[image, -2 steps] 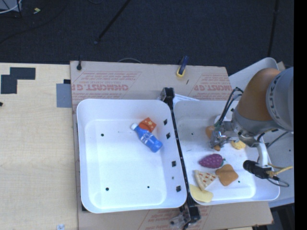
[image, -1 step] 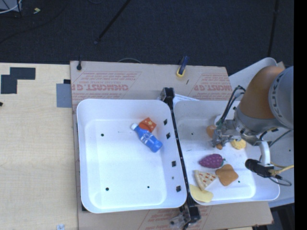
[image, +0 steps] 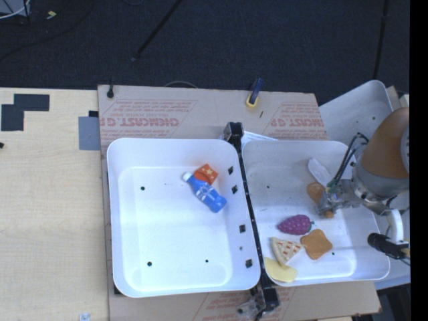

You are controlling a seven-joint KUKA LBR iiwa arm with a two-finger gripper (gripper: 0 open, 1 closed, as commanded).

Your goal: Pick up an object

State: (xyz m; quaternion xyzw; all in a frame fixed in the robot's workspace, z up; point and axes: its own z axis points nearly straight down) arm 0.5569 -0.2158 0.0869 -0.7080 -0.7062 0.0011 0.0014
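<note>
We see the tool (image: 328, 204) low in the right bin (image: 348, 269), at its right side, pressed close to a small brown piece (image: 315, 192) and a pale translucent scrap (image: 319, 170) just beyond it. Whether the tool is open, closed or gripping anything we cannot tell; the wrist and cables hide that part.

The candidates for picking sit mostly in this bin: purple grapes (image: 295, 225) near the middle, a toast slice (image: 315, 245) and a pizza wedge (image: 285, 249) nearer us, and a yellow piece (image: 281, 271) at the near rim by the divider. The left bin (image: 134, 273) holds a blue bottle (image: 206, 194) with an orange packet (image: 206, 174) touching its far end.

Our worry is that the brown piece is small and flat-looking, so a closing tool may slide over it or nudge it away rather than trap it. The scrap lies so near that it could be caught along with it, or instead of it. We also judge that the bin wall on the right leaves little room, so a descent slightly off could scrape the floor and lift nothing.
</note>
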